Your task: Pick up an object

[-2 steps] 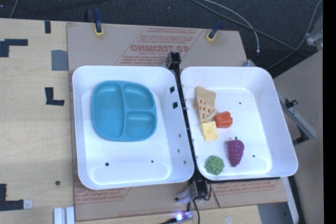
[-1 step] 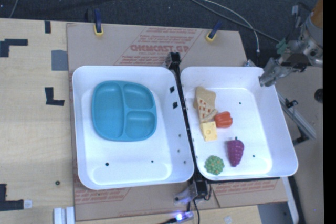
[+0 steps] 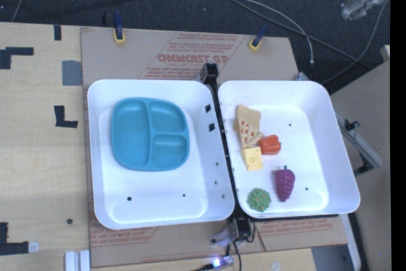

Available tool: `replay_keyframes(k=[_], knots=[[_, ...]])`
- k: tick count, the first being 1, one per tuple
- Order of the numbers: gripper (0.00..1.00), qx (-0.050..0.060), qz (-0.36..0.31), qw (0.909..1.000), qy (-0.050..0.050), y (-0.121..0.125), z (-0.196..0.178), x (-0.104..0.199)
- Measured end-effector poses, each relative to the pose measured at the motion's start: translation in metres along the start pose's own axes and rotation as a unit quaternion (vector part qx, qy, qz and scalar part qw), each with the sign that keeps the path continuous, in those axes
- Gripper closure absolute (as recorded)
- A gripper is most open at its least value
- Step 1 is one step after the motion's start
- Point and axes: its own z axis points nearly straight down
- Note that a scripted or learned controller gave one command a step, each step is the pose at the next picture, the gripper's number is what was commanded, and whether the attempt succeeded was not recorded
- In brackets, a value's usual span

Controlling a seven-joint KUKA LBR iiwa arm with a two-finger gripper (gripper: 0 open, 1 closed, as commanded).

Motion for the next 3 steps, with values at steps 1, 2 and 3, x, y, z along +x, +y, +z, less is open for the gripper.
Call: replay_keyframes(k=[1,2,3], knots=[[1.0,0.016,0.0,0.9999,0.003,-0.04,0.114,0.062],[1.0,0.002,-0.001,1.0,0.002,0.039,0.003,0.115],[1.0,0.016,-0.002,0.9999,0.002,0.006,0.116,0.195]])
